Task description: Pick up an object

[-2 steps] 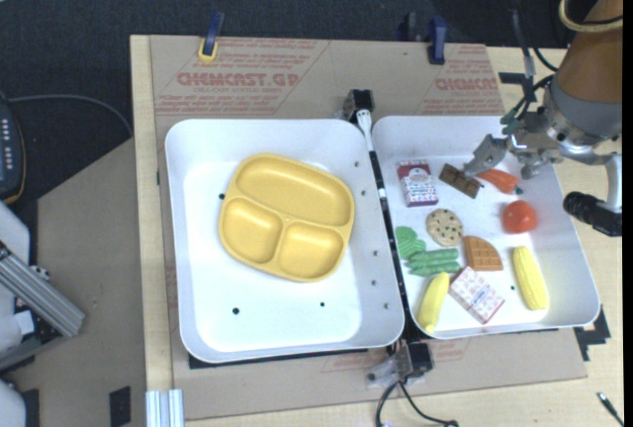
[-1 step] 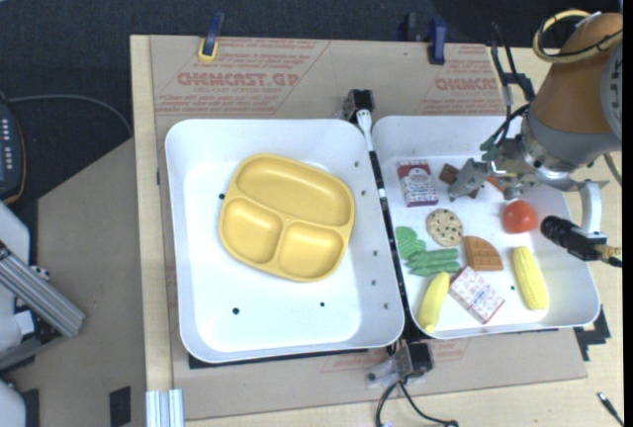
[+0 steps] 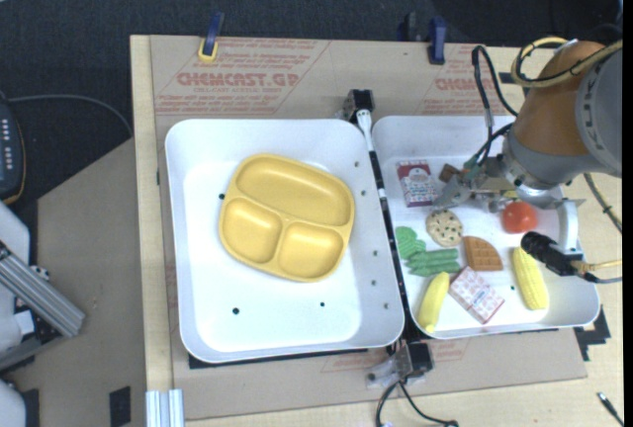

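The gripper [image 3: 465, 180] hangs low over the right bin [image 3: 435, 133] beside the cookie [image 3: 445, 226], seemingly choosing a target, its closure indiscernible.

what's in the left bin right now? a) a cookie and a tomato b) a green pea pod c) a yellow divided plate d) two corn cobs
c: the yellow divided plate lies alone in the left bin, while the cookie, tomato and the other toy foods sit in the right bin.
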